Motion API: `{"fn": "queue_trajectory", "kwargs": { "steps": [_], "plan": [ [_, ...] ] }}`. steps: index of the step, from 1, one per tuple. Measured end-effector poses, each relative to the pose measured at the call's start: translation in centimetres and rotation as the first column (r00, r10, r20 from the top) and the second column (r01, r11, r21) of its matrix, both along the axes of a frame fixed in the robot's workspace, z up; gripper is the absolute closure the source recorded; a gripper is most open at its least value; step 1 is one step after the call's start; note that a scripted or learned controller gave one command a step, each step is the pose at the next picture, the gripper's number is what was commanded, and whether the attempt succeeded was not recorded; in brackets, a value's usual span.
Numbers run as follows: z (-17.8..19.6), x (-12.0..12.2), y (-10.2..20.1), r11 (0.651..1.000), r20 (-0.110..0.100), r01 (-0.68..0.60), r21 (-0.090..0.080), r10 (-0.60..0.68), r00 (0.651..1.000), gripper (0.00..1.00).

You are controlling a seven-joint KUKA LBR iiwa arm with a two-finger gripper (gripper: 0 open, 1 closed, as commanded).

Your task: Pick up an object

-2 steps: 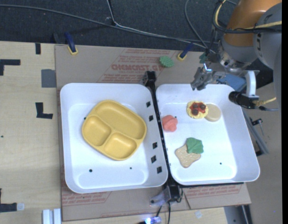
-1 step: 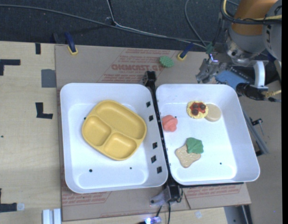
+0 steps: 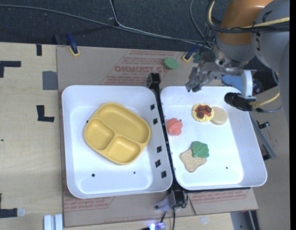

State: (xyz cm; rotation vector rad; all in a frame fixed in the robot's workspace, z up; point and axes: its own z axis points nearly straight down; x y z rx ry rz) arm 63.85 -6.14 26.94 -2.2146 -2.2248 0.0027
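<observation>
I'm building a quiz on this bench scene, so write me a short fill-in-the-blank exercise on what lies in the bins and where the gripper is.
1. The yellow divided plate lies in the ____ bin.
2. The pink piece lies in the right bin, close to its ____ wall.
3. The green leaf-shaped piece partly rests on the ____ cracker-like piece.
4. The gripper is over the right bin's ____ edge.

Missing words: left; left; tan; far

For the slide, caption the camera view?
Hand poised above right bin's far edge; toy foods there, yellow divided plate in left bin.
</observation>
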Motion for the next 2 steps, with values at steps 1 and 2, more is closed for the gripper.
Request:
{"fn": "queue_trajectory", "kwargs": {
  "steps": [1,2],
  "plan": [
    [-1.4,-0.2,5.9,1.0,0.0,-0.002,0.001,0.002,1.0,1.0],
    [-2.3,-0.5,11.9,1.0,0.0,-0.003,0.001,0.003,1.0,1.0]
  ]
}}
